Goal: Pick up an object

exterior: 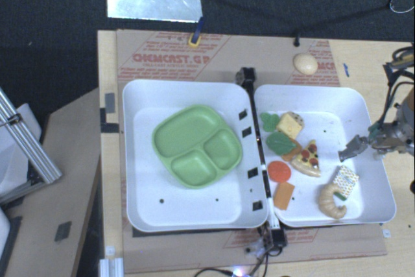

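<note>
1. Right bin (373,107), near edge: croissant (331,199), long axis running 11 to 5 o'clock; orange block (283,194); patterned packet (345,181).
2. Mid bin: red disc (279,170), pizza slice (307,159) pointing toward 2 o'clock, green leaf (279,142), cheese wedge (290,125).
3. Gripper (351,148) at bin's 3 o'clock, above open floor, holding nothing; finger spread cannot be told.
4. Left bin (139,204): green divided plate (198,146), white floor around it.
5. Far: egg (305,63) on the cardboard.

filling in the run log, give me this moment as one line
gripper: over right bin, holding nothing | nearest: patterned packet, croissant | pizza slice in right bin | green tray in left bin
</note>
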`<state>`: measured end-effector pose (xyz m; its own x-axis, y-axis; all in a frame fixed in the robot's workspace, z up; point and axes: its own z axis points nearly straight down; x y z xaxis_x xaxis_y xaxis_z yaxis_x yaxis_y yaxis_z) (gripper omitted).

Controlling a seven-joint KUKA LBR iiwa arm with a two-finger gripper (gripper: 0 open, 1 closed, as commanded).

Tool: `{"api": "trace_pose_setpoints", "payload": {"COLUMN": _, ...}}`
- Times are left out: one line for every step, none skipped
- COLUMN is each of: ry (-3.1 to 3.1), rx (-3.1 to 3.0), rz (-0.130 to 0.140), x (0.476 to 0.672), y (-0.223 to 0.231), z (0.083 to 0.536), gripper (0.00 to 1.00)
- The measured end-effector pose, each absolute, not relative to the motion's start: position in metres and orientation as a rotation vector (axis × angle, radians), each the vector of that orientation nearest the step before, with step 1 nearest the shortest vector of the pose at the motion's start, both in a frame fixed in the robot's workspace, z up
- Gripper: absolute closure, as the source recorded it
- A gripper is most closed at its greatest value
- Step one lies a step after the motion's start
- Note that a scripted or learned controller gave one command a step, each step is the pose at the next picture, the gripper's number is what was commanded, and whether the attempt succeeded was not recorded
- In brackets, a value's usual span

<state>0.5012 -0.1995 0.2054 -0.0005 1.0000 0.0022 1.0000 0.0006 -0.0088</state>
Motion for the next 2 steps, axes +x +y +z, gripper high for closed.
{"api": "trace_pose_setpoints", "payload": {"ry": -2.226, "rx": -2.219, "rz": -0.001, "x": 0.504, "y": -0.199, "z": 0.21, "gripper": 0.0}}
{"api": "trace_pose_setpoints", "payload": {"ry": -2.221, "rx": -2.218, "rz": 0.002, "x": 0.498, "y": -0.196, "z": 0.15, "gripper": 0.0}}
